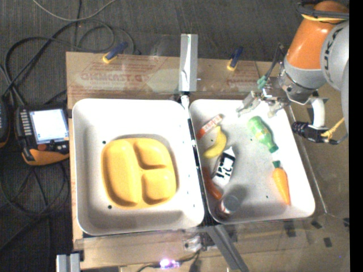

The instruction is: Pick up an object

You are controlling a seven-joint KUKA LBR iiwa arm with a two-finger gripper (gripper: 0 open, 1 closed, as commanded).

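Green bottle (263,133) lies just under the open, empty gripper (260,103); approach step, next lower and close

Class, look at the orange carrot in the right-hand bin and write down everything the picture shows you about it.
The carrot looks like a toy of smooth plastic: a tapering orange body with a small green stub at its top end. It lies flat on the floor of the right bin, near that bin's right wall, stub pointing up the picture and tip pointing down. It seems whole and undamaged. Nothing touches it; the green bottle lies just above it, with a small gap between them, and the gripper hangs further up, near the bin's top edge.
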